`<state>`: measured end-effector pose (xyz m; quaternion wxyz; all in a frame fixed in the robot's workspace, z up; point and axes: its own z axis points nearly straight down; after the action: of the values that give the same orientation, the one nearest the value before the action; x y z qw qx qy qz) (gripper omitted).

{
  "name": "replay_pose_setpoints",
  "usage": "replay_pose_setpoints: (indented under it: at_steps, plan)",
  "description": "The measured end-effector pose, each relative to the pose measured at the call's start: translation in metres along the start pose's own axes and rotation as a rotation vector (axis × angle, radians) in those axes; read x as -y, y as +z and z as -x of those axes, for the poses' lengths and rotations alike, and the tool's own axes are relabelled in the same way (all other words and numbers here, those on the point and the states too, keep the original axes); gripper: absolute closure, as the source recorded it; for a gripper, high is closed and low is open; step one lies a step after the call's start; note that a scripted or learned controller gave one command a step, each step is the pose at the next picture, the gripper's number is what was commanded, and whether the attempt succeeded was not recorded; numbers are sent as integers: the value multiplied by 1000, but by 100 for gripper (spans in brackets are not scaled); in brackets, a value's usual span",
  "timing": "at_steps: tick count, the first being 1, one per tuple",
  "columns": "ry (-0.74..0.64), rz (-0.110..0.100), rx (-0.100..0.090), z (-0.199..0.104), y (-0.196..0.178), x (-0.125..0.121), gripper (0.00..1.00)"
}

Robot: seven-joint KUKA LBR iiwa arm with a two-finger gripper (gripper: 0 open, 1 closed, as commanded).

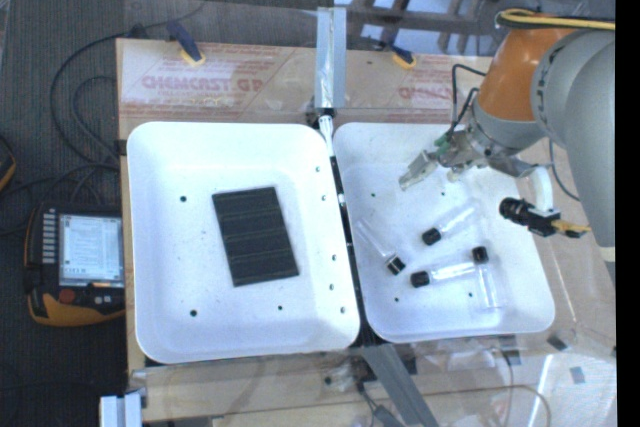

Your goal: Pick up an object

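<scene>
Where vials (448, 221) lie, gripper (418, 169) overhead.

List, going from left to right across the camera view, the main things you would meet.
Orange-and-black handheld pendant with a screen → dark ribbed rectangular block in the left white bin → clear black-capped vial in the right white bin → two-finger gripper.

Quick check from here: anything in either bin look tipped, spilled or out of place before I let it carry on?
Nothing spilled or broken. The clear vials with black caps lie on their sides, scattered at different angles in the right bin. The dark ribbed block lies flat, slightly askew, in the left bin. The gripper hangs over the right bin.
</scene>
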<state>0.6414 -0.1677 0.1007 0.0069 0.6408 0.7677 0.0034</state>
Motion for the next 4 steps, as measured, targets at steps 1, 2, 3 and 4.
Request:
replay_pose_setpoints:
  at_steps: [1, 2, 3, 4]
  plan:
    - [-60, -5, 0, 19, 9, 75, 0]
    - [-59, 1, 2, 19, -2, 73, 100]
    - [-59, 1, 1, 19, -1, 73, 0]
    - [-180, -2, 2, -39, 9, 64, 0]
